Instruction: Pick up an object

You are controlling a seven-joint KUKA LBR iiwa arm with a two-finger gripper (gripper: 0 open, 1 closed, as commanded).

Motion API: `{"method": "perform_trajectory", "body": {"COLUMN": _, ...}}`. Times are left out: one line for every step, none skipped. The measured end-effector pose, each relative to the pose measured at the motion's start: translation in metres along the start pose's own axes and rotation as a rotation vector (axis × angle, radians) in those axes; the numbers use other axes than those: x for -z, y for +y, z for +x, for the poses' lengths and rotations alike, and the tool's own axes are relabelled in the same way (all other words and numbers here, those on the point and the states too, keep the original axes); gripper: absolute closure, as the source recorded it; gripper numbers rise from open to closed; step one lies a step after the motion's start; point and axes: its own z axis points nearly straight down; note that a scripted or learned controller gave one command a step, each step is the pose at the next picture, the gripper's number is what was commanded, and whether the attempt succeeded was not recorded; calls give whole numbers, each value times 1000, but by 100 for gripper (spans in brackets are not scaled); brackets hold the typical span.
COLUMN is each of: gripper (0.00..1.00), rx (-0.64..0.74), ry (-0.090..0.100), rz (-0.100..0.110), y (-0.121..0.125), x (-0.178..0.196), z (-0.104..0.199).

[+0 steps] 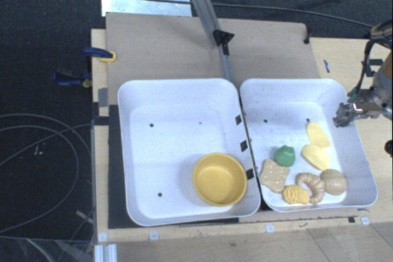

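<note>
Yellow bowl (220, 178) fills the left bin (141, 132); toy foods (301, 178) crowd the right bin (276, 101); jaws' state unclear.

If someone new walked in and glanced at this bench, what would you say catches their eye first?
Most likely the yellow bowl, standing alone near the front of the left bin. Next, the cluster of toy food in the front right part of the right bin: a green piece, two pale yellow pieces, a cracker-like piece and a corn cob. The gripper sits at that bin's right rim.
</note>
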Motion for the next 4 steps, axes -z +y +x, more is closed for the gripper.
{"method": "perform_trajectory", "body": {"gripper": 100, "rx": 5, "ry": 2, "rz": 2, "y": 1, "x": 24, "z": 0}}
{"method": "perform_trajectory", "body": {"gripper": 100, "rx": 11, "ry": 5, "rz": 5, "y": 1, "x": 16, "z": 57}}
{"method": "perform_trajectory", "body": {"gripper": 100, "rx": 12, "ry": 5, "rz": 3, "y": 6, "x": 28, "z": 107}}
{"method": "perform_trajectory", "body": {"gripper": 100, "rx": 11, "ry": 5, "rz": 4, "y": 11, "x": 28, "z": 151}}
